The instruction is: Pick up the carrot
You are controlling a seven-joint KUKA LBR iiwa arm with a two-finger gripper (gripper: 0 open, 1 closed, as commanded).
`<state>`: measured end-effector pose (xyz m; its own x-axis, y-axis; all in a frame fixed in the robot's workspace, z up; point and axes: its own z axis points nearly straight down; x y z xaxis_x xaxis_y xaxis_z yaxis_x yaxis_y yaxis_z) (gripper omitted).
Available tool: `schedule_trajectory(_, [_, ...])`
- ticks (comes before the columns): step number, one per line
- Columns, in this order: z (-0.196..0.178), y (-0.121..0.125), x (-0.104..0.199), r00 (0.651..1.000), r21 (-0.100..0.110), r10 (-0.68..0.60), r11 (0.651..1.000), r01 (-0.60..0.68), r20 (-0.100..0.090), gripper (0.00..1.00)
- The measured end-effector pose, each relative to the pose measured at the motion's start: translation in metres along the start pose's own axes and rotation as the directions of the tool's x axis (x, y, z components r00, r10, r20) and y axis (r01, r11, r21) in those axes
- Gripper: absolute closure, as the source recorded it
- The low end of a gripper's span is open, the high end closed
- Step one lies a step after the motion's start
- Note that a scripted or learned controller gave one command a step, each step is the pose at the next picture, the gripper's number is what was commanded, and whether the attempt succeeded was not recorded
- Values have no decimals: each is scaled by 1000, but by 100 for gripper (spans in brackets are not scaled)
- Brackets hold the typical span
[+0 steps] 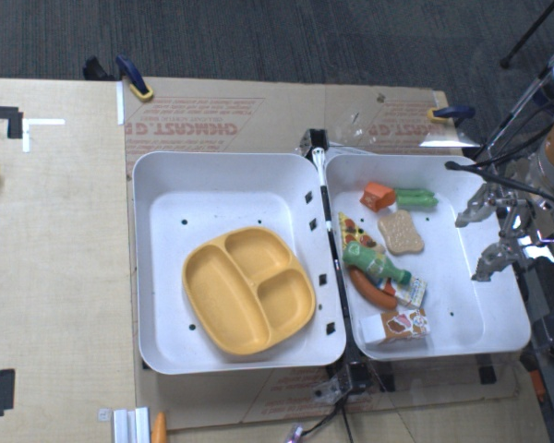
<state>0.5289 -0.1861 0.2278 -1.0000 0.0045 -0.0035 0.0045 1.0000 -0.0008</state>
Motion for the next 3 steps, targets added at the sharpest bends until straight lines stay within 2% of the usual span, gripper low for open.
schedule_trajectory(1, [109, 87, 24, 998, -3, 58, 998, -58, 7, 0])
schedule_trajectory(2, [35, 224, -12, 1000, -2, -31, 1000, 31, 3, 0])
schedule_trajectory(3, [36, 153, -66, 991, 0, 131, 991, -131, 1, 0])
